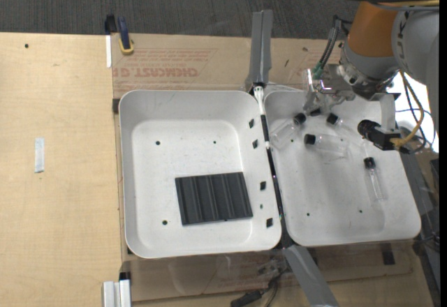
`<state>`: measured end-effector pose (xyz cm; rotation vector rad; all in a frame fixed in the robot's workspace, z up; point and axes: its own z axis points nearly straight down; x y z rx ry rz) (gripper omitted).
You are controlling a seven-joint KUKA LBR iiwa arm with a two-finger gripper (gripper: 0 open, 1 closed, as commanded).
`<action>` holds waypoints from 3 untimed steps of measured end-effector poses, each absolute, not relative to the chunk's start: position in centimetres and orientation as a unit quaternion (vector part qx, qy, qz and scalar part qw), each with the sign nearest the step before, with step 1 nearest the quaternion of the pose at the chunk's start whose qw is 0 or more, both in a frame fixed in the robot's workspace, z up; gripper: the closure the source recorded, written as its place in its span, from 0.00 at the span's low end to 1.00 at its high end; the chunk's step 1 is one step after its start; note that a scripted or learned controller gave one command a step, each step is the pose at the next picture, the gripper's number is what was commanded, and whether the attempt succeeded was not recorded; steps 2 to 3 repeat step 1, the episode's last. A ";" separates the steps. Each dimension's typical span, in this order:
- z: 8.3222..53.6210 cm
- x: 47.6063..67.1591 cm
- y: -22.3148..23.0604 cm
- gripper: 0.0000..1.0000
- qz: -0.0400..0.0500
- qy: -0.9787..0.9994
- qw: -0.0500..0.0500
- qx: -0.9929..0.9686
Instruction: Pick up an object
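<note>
- Wooden bench [56, 124] with two white bins; carpet behind.
- Claw [318, 93] over the right bin [349, 229], far edge; its opening cannot be told.
- Clear, black-capped tubes [374, 176] lie just below and right of the claw.
- Dark ridged slab [213, 199] in the left bin [140, 229], well left of the claw.

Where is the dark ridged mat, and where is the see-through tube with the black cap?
Dark ridged mat [213, 199], camera view, left bin: the point lies on the middle of its ridged top.
See-through tube [374, 178], camera view, right bin: the point lies on its clear body, below the black cap.
</note>
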<state>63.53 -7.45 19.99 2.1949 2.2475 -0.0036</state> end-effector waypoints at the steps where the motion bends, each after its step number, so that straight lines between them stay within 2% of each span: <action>1: 23.0 63.9 -2.8 1.00 -0.001 0.713 0.000 0.702; 3: 23.0 63.9 -2.8 1.00 -0.001 0.713 0.000 0.702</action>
